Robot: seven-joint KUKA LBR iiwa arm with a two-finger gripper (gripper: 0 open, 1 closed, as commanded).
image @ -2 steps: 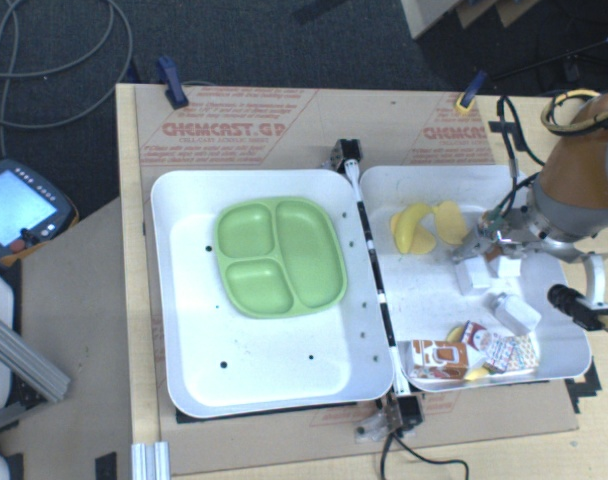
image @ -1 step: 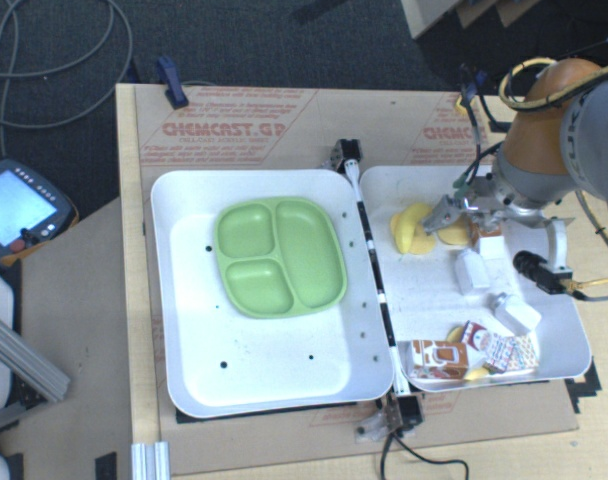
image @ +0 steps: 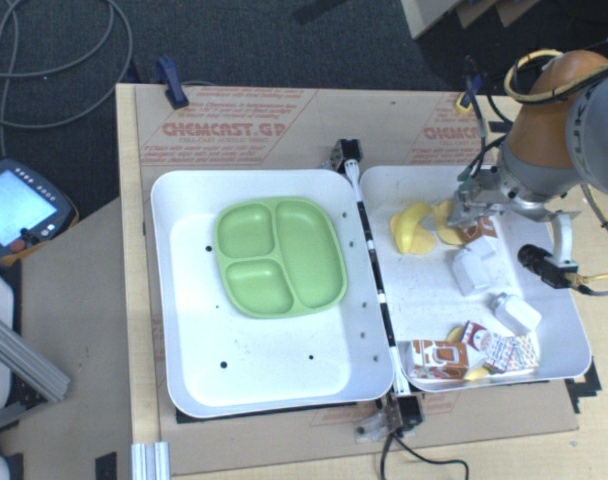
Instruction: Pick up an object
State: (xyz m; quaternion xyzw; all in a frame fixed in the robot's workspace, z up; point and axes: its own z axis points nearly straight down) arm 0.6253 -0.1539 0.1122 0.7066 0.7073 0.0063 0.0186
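Across the frame I see a cardboard-topped bench (image: 284,118) w/ two white bins side by side, dark carpet and cables behind; left bin (image: 184,368) holds a green divided tray (image: 281,256); right bin (image: 559,343) has a yellow banana-like object (image: 412,230) at upper left, white blocks, printed packets; gripper (image: 467,210) sits just beside it, center-right of frame; can't tell its state.

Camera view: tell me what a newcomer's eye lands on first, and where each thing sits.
The pale green, three-compartment plastic tray stands out first, lying alone in the left shallow white bin. Next comes the grey arm with its orange band reaching in from the right, its tool low over the right white bin beside a yellow banana-shaped toy, with small white boxes and printed packets nearer the camera.
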